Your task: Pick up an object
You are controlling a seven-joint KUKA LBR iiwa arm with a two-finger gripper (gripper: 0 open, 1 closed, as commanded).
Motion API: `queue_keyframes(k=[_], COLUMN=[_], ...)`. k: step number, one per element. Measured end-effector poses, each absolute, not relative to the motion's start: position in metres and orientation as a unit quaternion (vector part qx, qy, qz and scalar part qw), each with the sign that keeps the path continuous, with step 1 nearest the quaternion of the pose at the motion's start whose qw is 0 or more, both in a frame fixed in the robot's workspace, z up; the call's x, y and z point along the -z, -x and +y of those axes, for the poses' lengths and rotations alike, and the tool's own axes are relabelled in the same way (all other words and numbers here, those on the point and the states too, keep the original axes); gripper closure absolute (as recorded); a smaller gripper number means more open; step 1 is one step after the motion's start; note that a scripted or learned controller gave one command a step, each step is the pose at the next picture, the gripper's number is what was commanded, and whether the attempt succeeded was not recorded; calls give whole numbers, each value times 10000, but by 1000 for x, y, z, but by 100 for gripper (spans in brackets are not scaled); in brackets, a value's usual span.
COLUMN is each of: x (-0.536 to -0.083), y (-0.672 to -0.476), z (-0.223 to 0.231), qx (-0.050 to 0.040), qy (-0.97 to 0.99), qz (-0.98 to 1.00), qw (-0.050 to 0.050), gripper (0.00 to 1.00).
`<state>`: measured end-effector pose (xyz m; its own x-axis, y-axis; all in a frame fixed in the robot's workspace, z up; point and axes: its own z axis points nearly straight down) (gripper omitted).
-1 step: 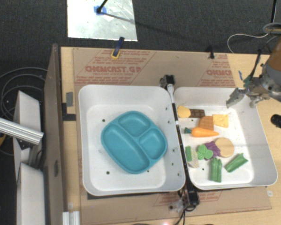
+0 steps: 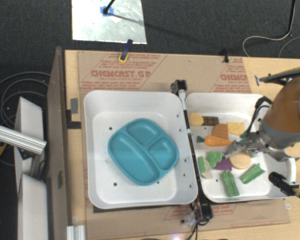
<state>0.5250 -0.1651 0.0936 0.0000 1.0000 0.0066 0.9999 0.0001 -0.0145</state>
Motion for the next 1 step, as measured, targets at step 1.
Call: queue_keyframes(k=[1], x=[-110], y=[-532], z=[-168], qx=[11], qy=[7066], qz=[-7076], qw=[-15], gripper=[100])
